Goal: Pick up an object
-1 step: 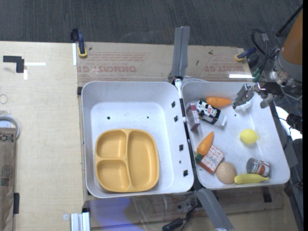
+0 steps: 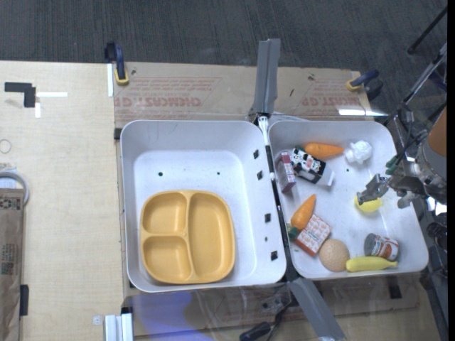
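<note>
Two white bins sit on a bench; the gripper [image 2: 382, 187] hangs at the right bin's [image 2: 341, 270] far-right side.

Its jaws stand open, gripping nothing, just above a small yellow toy [image 2: 367, 204] near the right wall. That toy looks light, hard and smooth, so likely slippery; squeezing across its narrow middle seems safest. Carrots, a box, a can and a banana [image 2: 371, 263] lie nearby; the left bin holds a yellow tray [image 2: 188, 234].
</note>
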Motion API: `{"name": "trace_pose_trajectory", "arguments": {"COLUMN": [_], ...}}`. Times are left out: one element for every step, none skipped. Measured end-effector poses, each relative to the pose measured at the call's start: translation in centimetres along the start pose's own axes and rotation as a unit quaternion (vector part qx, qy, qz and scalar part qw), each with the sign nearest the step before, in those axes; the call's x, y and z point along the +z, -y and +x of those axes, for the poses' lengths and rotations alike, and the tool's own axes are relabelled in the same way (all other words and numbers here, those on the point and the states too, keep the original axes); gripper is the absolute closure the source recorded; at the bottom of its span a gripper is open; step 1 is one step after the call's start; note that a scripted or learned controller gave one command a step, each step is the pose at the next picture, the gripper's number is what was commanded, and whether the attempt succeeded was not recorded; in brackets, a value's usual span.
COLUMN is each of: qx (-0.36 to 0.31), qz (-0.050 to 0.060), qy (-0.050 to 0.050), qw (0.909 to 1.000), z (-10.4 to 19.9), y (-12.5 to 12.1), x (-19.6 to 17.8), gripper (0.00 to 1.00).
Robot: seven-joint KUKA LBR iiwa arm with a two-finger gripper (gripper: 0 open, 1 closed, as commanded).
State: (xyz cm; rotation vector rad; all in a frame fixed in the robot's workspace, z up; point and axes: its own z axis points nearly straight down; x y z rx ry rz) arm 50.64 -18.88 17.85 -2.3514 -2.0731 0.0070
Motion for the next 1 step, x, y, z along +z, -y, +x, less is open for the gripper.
{"name": "trace_pose_trajectory", "arguments": {"qx": [0.125], "qz": [0.000], "qy": [0.000], "qw": [0.9921], "z": [-0.01], "y": [-3.49], "x": [9.03], "gripper": [0.00]}}
